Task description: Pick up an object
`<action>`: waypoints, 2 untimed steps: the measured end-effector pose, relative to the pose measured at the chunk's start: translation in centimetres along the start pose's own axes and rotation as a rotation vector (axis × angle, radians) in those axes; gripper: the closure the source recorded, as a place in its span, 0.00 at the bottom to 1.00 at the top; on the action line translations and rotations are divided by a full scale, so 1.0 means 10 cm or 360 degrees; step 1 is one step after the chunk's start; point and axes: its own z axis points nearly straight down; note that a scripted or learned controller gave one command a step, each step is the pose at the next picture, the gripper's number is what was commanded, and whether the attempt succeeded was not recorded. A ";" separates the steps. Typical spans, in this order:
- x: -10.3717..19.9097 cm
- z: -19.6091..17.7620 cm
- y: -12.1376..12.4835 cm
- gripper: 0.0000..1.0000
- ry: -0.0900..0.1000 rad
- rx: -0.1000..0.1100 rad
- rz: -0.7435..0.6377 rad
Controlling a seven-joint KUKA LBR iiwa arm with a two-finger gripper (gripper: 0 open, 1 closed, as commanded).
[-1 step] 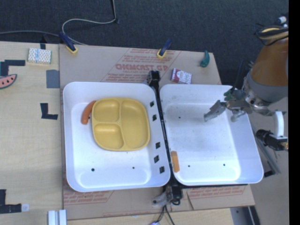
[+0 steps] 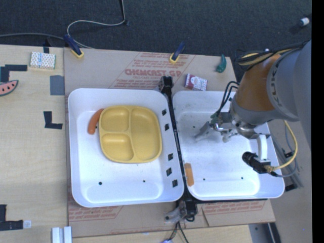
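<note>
Our gripper [image 2: 210, 129] is hovering in the right bin [image 2: 228, 186], fingers spread and gripping nothing. We are seeing an orange sausage [image 2: 189, 174] lying at that bin's left wall.

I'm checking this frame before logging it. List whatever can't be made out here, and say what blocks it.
- Hand, camera view: small and blurred under the wrist, so its grip state is unreadable.
- Orange sausage: its right side is tucked behind the yellow divided plate.
- Small orange piece: too small to identify, at the right bin left edge.
- Red packet: print too small to read.
</note>
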 end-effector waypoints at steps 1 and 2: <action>0.15 0.38 -0.02 0.00 -0.0003 -0.0006 0.0002; 0.15 0.28 -0.02 1.00 -0.0007 -0.0010 0.0003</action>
